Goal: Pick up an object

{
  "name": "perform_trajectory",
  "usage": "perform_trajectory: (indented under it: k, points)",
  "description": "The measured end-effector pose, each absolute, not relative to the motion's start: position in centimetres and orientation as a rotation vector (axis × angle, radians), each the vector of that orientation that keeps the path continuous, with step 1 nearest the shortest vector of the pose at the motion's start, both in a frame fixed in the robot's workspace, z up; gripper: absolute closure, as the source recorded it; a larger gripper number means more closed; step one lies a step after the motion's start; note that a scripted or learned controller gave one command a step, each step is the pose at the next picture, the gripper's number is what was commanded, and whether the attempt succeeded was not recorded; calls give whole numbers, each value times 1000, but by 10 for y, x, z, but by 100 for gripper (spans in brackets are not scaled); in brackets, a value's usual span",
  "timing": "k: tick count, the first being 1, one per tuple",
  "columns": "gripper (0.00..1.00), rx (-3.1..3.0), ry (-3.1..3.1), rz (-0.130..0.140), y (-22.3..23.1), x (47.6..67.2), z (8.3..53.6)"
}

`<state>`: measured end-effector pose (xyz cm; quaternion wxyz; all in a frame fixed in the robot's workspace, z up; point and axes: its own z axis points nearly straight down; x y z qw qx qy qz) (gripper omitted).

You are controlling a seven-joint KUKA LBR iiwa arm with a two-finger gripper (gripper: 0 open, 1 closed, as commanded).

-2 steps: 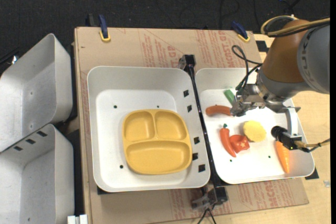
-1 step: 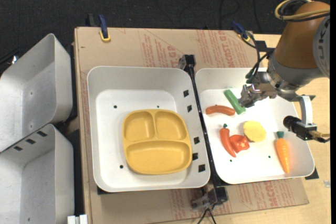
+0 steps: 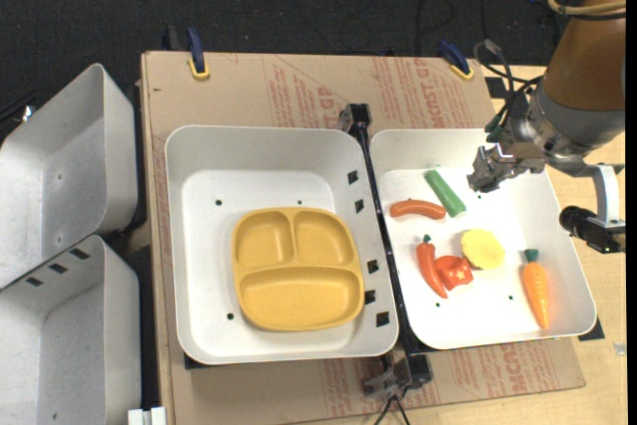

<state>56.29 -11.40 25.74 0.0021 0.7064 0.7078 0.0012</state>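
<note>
The right bin [image 3: 557, 214] holds a green stick [image 3: 444, 192], an orange-red sausage [image 3: 417, 209], a red pepper [image 3: 442, 269], a yellow round piece [image 3: 483, 249] and an orange carrot [image 3: 536, 291]. My gripper [image 3: 488, 176] hangs over the bin's upper right part, just right of the green stick and apart from it. Nothing shows between its tips.
The left bin [image 3: 199, 214] holds a yellow divided tray [image 3: 297, 269]. A black clamp bar [image 3: 370, 204] runs between the two bins. Two more white bins [image 3: 60, 214] lie off the bench at the left. Cables trail behind the bench at the top.
</note>
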Motion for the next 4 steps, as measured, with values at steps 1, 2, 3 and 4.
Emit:
perform_trajectory:
  k: [1, 2, 3, 4]
  points:
    - [100, 2213, 2229, 3, -64, 572, 257]
    - [100, 2213, 2228, 4, -19, 599, 256]
    - [100, 2214, 2229, 2, 28, 619, 238]
    - [100, 2213, 2229, 2, 79, 636, 224]
